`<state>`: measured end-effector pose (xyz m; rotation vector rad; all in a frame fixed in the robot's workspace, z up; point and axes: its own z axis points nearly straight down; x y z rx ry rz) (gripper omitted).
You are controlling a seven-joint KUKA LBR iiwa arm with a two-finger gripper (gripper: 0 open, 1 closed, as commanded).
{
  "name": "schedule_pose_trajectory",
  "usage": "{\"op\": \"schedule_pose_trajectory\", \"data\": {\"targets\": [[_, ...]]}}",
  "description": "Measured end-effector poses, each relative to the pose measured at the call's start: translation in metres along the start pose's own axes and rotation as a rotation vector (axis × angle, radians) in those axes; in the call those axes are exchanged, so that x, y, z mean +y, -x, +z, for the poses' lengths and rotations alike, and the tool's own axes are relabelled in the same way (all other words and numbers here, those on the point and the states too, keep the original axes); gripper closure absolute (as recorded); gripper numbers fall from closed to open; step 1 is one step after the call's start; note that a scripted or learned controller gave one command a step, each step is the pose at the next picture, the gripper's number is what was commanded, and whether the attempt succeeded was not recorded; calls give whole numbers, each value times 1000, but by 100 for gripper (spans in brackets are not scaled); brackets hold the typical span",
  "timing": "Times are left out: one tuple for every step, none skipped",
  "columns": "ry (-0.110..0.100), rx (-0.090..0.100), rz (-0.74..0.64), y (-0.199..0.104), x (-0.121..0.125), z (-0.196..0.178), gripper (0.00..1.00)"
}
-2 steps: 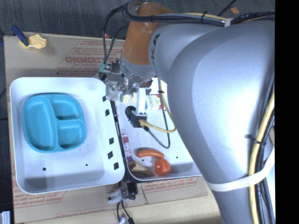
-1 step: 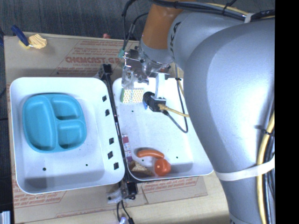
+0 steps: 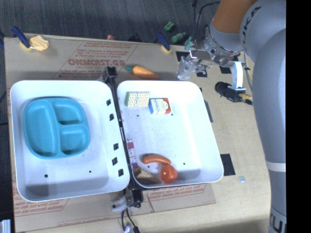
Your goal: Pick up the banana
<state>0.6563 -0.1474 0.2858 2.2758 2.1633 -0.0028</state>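
Grey arm (image 3: 268, 57) reaches in from the right, jaws above the right bin's (image 3: 208, 135) far corner, their state unreadable. Two boxes (image 3: 137, 99), one blue tray (image 3: 56, 127); the banana (image 3: 146, 176), apparently the brownish piece, lies in that bin's near-left corner.

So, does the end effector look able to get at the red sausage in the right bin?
Probably yes. The red sausage lies uncovered near the right bin's front wall. The end effector hangs beyond the far rim. The orange-red fruit against it may crowd a grasp.
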Motion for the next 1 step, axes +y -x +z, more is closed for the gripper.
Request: {"op": "schedule_pose_trajectory", "data": {"targets": [[-2, 1, -8, -3, 1, -9, 100]]}}
